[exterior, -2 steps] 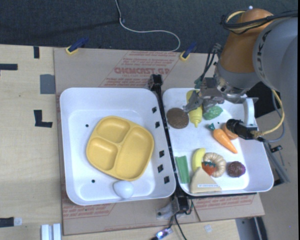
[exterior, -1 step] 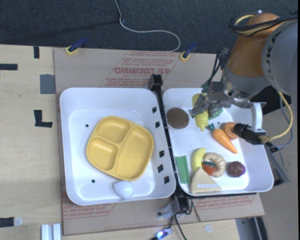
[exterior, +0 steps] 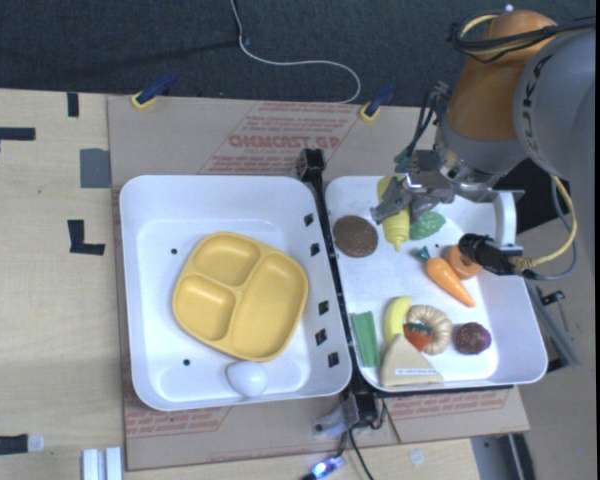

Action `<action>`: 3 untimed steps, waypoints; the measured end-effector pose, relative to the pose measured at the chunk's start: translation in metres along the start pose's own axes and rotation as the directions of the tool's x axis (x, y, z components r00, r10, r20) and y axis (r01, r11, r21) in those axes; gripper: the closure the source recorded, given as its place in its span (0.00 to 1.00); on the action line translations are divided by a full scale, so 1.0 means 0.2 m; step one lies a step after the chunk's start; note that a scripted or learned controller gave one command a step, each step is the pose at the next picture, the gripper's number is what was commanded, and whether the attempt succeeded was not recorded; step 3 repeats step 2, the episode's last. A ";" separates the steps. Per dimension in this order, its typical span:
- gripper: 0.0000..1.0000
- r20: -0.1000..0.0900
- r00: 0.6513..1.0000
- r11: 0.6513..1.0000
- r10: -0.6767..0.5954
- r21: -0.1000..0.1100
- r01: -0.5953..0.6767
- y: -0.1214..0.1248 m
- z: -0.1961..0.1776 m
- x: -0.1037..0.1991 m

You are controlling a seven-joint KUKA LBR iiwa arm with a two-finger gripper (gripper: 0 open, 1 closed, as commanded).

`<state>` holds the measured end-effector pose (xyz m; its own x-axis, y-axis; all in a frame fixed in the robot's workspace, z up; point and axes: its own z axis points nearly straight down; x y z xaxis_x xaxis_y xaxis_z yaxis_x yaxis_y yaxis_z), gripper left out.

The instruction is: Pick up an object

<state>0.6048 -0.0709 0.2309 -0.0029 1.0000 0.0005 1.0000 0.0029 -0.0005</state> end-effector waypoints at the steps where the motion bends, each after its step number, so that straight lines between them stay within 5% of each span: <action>1: 1.00 0.001 1.000 1.000 0.002 0.003 -0.002 -0.02 0.07 0.01; 3: 1.00 0.000 1.000 1.000 0.002 0.001 -0.002 -0.06 0.01 0.03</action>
